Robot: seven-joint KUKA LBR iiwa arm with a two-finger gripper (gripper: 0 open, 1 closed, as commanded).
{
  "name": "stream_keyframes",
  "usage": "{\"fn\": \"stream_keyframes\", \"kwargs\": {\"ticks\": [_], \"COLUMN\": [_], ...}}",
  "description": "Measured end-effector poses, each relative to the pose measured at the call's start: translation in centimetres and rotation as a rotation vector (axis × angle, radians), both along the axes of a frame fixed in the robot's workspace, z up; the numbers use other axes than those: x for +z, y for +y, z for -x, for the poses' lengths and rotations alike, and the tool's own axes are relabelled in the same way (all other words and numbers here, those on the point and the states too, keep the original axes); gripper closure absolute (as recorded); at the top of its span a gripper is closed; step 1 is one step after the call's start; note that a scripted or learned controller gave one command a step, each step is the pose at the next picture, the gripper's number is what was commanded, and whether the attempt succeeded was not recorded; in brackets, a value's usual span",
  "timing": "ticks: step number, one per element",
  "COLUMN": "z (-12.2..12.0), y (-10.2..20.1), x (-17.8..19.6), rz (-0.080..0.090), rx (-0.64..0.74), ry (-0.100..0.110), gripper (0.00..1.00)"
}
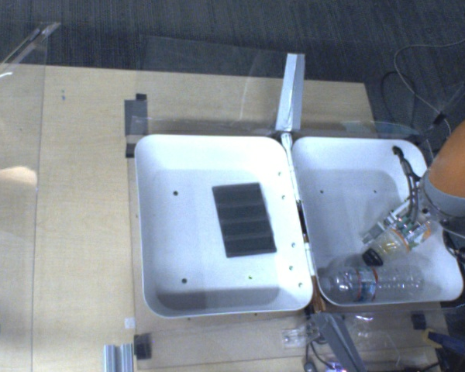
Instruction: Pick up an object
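Note:
A dark grey ribbed rectangular pad (244, 219) lies flat in the middle of the left bin (159, 177). A clear plastic bottle (372, 282) lies on its side along the front edge of the right bin (333, 169). My gripper (384, 242) reaches in from the right and hangs low over the right bin, just above the bottle's near end. The orange band (459, 161) of the arm sits behind it at the right edge.
A grey metal post (291, 91) stands behind the seam between the two bins. Black brackets (136, 118) hold the left bin's corners. Cables (418, 60) trail at the upper right. Bare wooden bench (62, 208) stretches to the left.

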State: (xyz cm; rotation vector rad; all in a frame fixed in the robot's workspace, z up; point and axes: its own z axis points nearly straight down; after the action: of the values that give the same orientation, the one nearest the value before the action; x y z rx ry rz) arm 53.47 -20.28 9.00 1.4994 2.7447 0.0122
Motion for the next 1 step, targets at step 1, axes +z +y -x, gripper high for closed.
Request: {"fn": "stream_keyframes", "kwargs": {"ticks": [1], "z": [-0.34], "y": [0.19], "x": [1.27], "rz": [-0.001], "rx": [0.000], "ry": [-0.008], "gripper": [1.00]}}
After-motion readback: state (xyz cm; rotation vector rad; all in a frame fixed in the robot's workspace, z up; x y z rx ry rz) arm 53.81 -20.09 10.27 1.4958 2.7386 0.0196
